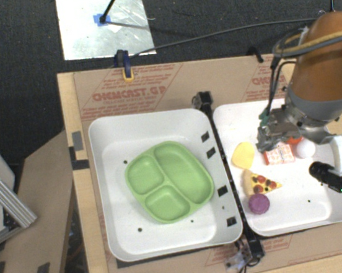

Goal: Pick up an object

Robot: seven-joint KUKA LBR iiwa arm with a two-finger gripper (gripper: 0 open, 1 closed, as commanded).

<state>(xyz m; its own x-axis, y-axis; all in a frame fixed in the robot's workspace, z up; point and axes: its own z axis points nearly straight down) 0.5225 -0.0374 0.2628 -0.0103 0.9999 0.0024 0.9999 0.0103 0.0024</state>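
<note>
Nearest in the right white bin (312, 211) lie a round purple toy (258, 203) and a pizza-slice toy (261, 183). Farther back, the gripper (276, 139) hangs over a red-and-white carton (280, 155); its grip state I cannot tell. Judged: approach step; next, descend and close squarely.

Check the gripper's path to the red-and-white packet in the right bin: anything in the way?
Nothing visible blocks it. The gripper sits low over the right bin, right at the red-and-white packet. The yellow piece lies just left of the packet and the white ball just right, both close.
</note>
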